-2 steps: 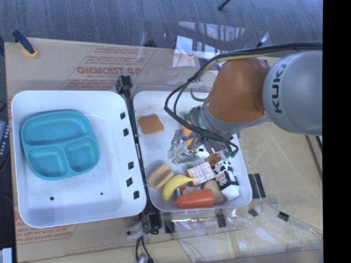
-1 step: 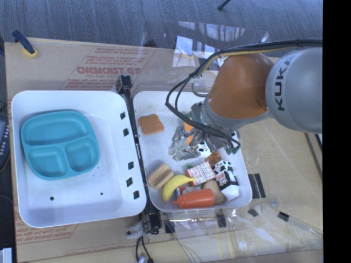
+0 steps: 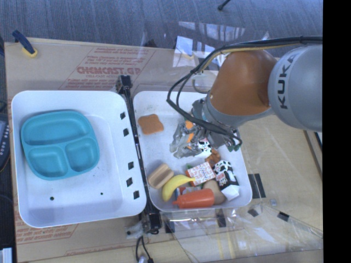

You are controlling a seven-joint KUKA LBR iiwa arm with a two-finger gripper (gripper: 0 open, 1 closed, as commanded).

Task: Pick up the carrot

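Camera view: the gripper (image 3: 185,139) is down in the middle of the right bin (image 3: 164,98), and the bits of orange peeking out right at it look like the carrot (image 3: 190,126) to me. Honestly can't tell whether the gripper is open or closed, or whether it has anything. The wrist covers too much.

If it's going for the grasp now, I'd centre on the orange body, close across the narrow width and lift straight up. The pile with the banana (image 3: 174,185) and the red sausage-looking thing (image 3: 194,199) sits near, toward the front of the bin, so dragging sideways could snag stuff.

The carrot itself: small, bright orange, mostly hidden. Can't make out its shape or which way it lies.
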